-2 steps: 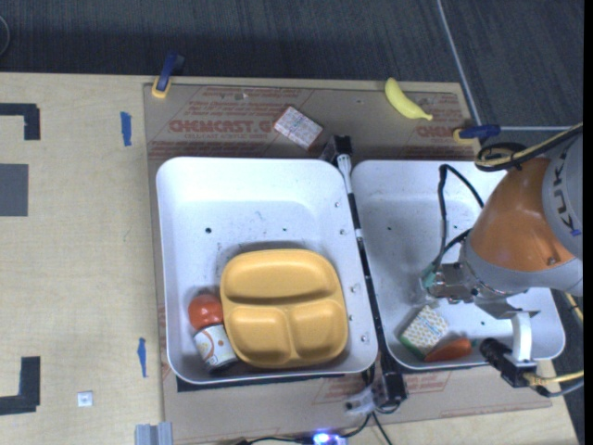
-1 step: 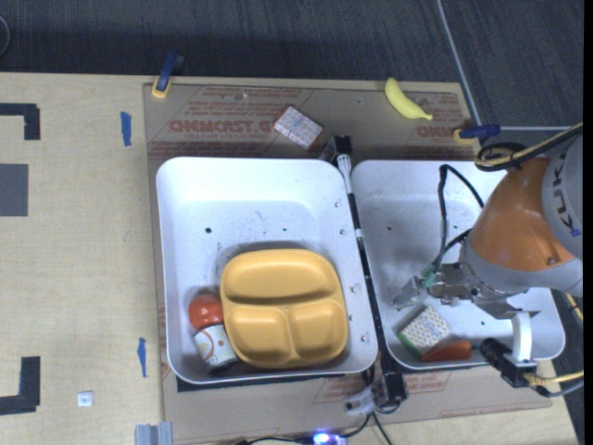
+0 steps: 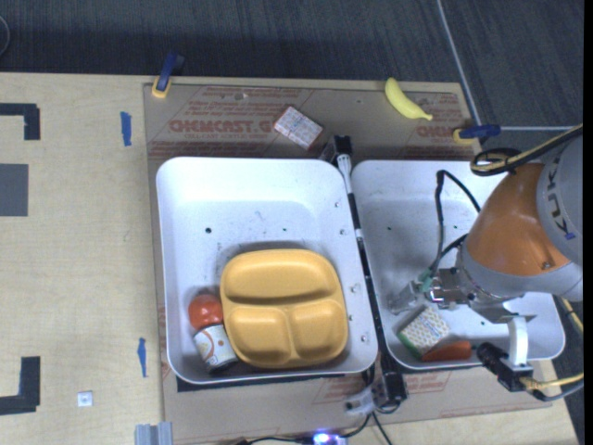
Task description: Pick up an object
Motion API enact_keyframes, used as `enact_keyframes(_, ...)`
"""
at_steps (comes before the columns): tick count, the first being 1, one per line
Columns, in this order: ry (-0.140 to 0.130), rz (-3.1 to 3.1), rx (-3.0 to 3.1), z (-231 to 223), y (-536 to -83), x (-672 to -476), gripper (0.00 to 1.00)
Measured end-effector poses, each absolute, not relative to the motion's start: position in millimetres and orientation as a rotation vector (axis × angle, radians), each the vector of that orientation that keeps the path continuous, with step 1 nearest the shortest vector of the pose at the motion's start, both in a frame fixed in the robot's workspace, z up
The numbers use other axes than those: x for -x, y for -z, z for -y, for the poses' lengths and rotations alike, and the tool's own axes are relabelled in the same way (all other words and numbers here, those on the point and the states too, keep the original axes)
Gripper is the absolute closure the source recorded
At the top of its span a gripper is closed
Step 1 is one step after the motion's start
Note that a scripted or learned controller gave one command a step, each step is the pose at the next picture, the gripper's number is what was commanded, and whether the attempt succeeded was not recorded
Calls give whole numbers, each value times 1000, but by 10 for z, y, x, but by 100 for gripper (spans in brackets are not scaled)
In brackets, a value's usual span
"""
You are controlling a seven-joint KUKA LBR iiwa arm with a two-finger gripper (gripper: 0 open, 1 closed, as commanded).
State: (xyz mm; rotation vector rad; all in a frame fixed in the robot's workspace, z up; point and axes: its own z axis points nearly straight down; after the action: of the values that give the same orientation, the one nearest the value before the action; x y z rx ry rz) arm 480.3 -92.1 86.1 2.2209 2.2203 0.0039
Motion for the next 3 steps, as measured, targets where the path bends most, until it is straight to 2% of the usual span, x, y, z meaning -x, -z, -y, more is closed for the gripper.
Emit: enact_keyframes(3,-5,-2219,-2220,922,-860,-4804,0)
